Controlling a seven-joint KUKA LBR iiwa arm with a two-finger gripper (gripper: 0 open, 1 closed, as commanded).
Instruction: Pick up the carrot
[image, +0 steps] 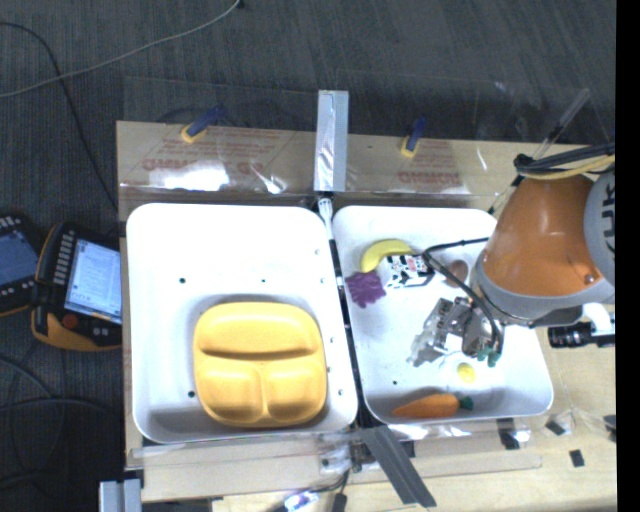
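The carrot (428, 405) lay by the right bin's (520, 300) near wall. The gripper (437, 343) hung above it, holding nothing; how wide, I cannot tell.

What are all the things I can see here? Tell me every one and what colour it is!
carrot: 1, orange with a green end, near edge of the right bin
banana: 1, yellow, far left part of the right bin
grapes: 1 bunch, purple, right bin beside the divider
small yellow ball: 1, yellow, right bin just above the carrot
tray: 1, yellow with compartments, left bin
bins: 2, white, side by side
handheld controller: 1, orange and black, on the floor at left
arm: 1, grey with orange band, from the right
gripper: 1, metal, over the right bin above the carrot
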